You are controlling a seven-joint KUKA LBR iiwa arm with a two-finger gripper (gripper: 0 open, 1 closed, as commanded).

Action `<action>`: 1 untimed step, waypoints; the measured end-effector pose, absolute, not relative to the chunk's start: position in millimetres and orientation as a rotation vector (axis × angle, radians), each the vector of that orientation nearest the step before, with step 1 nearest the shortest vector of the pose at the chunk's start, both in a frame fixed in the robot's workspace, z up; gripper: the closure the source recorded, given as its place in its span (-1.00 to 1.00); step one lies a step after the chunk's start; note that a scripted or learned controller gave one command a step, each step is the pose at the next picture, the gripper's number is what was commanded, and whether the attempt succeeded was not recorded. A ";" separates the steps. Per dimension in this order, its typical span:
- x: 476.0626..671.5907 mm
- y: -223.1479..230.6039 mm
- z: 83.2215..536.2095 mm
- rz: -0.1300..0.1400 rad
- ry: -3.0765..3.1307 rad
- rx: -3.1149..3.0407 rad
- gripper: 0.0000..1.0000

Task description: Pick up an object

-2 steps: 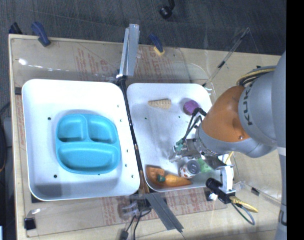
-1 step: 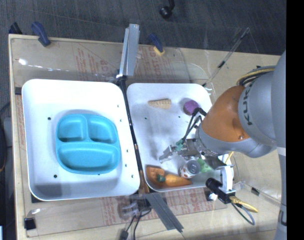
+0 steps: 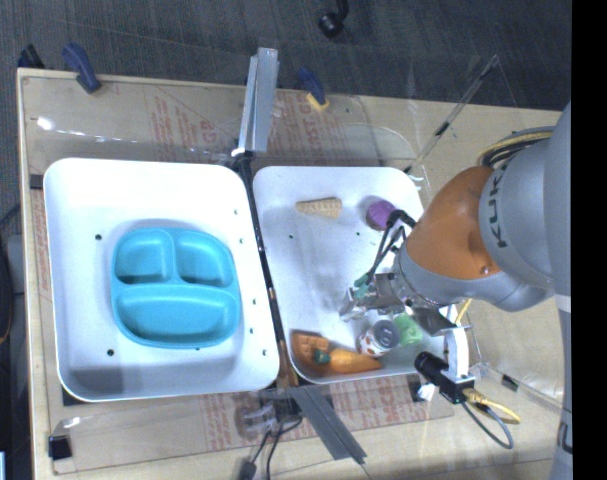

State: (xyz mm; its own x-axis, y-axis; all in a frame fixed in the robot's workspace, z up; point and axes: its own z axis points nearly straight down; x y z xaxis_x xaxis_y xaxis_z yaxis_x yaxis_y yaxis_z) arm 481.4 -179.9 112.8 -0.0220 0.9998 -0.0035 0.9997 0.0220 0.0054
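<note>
Fingers of the gripper point(image 3: 373, 313) are hidden from me; I cannot tell their state. Right bin point(image 3: 283, 268) holds a smooth orange carrot point(image 3: 333, 356), left bin point(image 3: 73, 268) a glossy blue divided tray point(image 3: 175, 286).

Two shallow white bins are seen side by side: the left bin point(image 3: 73, 268) and the right bin point(image 3: 303, 258). One blue divided tray point(image 3: 175, 286) is counted in the left bin, and three compartments are counted in it. In the right bin, one tan cone-shaped piece point(image 3: 319, 206), one purple object point(image 3: 381, 211), one orange carrot-like toy point(image 3: 335, 356), one green object point(image 3: 408, 329) and one small round red and white object point(image 3: 375, 339) are counted. One robot arm point(image 3: 483, 238) is seen. Two blue clamps point(image 3: 80, 66) are counted at the far edge of the bench.
</note>
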 end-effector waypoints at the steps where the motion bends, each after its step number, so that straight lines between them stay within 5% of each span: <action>1: 481.5 -179.8 112.9 0.002 2.241 2.193 -1.00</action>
